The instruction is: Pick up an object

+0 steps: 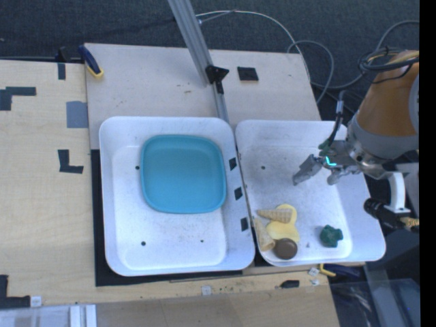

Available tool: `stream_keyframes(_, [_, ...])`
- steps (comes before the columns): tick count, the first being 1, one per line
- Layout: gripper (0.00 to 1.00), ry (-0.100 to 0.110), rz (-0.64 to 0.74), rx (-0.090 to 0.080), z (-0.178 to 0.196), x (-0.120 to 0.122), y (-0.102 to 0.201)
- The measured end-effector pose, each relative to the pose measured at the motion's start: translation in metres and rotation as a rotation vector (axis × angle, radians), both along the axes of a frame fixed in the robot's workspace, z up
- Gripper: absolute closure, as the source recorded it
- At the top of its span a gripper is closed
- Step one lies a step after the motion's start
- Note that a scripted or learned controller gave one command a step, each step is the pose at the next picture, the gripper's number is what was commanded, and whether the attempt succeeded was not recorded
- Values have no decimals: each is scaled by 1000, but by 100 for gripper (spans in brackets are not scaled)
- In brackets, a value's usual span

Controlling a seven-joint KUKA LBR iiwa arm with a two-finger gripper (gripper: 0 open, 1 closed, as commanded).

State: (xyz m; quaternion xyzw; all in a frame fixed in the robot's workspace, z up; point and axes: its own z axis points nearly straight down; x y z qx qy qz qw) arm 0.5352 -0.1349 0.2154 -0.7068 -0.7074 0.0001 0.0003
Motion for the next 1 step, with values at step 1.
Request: stream_keyframes(1, [0, 0, 0, 0, 0, 0, 0])
